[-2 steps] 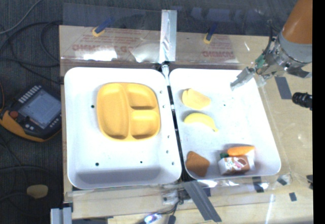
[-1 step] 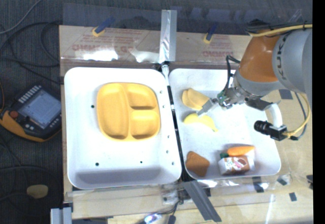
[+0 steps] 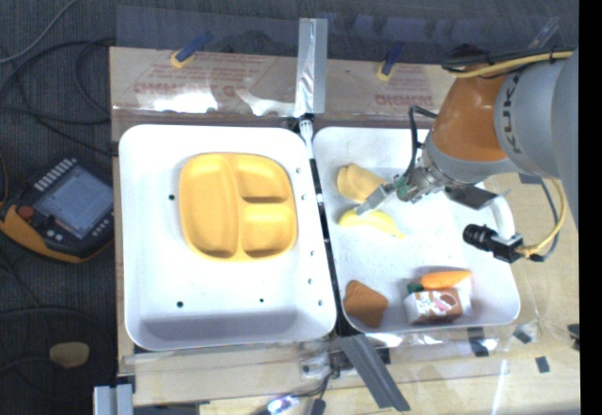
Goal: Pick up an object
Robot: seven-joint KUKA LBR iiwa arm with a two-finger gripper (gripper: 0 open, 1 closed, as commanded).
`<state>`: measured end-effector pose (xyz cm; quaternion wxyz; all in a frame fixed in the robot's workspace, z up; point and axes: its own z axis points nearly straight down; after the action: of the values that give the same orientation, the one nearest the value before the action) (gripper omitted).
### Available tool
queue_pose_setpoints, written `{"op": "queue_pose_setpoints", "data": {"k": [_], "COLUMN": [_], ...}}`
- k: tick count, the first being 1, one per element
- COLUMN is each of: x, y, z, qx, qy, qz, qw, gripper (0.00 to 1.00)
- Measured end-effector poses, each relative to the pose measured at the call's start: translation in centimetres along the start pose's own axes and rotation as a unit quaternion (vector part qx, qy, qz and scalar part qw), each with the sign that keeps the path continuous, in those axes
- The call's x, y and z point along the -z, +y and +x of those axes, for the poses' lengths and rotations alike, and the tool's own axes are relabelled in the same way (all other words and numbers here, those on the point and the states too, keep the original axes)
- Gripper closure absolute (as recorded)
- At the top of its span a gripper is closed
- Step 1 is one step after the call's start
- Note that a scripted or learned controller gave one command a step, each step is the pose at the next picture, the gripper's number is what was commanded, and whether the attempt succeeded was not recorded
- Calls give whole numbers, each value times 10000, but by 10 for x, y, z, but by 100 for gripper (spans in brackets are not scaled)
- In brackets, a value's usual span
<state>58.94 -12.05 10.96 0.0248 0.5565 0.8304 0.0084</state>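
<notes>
We are working in the right bin (image 3: 508, 305), and we take the yellow banana (image 3: 373, 221) lying near its middle as our landmark. The jaws (image 3: 369, 206) hang just above the banana's upper end, at the tip of the grey tool that slants down from the orange-banded wrist (image 3: 470, 126). We cannot tell whether they are open or closed; the tips are too small and blend with the fruit below. Nothing shows between them, so we judge the pick not yet made.

To do this step well, we would settle on one target, most likely the banana, since it lies closest. We would bring the tips down so they straddle its narrow width rather than its length, and keep clear of the pale yellow piece (image 3: 356, 182) just above the banana, which sits close enough to be nudged or caught along with it. A straight lift after closing should follow.

Counting: two bins, the right one and the left bin (image 3: 150, 310). In the left bin, one yellow divided tray (image 3: 237, 204), well left of the banana. In the right bin, one banana, one pale yellow piece, one brown lump (image 3: 365, 302) below the banana, one small carton (image 3: 436, 306) below and to its right, and one orange carrot (image 3: 444, 279) touching the carton's top.
</notes>
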Motion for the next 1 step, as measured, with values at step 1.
{"op": "queue_pose_setpoints", "data": {"k": [1], "x": [-16], "y": [-25], "z": [22], "qx": [72], "qy": [95], "qz": [138], "qw": [9998], "gripper": [0]}}
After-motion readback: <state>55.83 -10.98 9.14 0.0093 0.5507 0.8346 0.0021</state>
